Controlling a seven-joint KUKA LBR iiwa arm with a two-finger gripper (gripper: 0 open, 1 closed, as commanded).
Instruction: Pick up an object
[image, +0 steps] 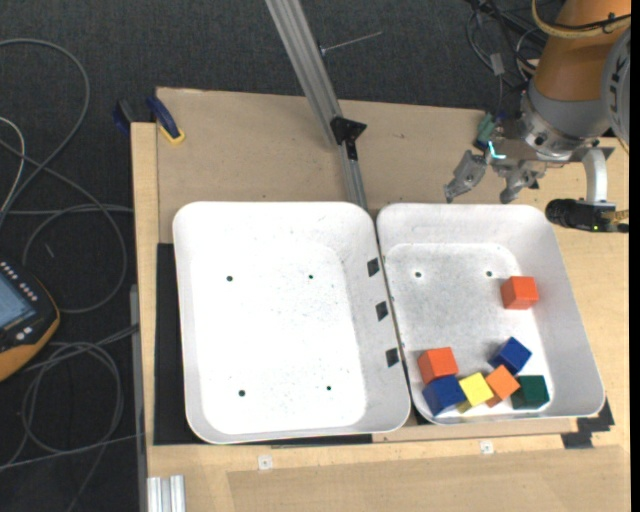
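matt white plastic bins (270, 225), bare wood bench (240, 140).

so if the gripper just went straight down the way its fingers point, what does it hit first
Probably the far rim of the right bin, or the bench just behind it. The gripper, fingers spread, hangs over that edge, well away from the blocks; the lone orange block is nearest. Depth is hard to judge from this slant.

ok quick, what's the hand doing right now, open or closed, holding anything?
Hand: open, fingers spread, holding nothing, above the far rim of the right bin.
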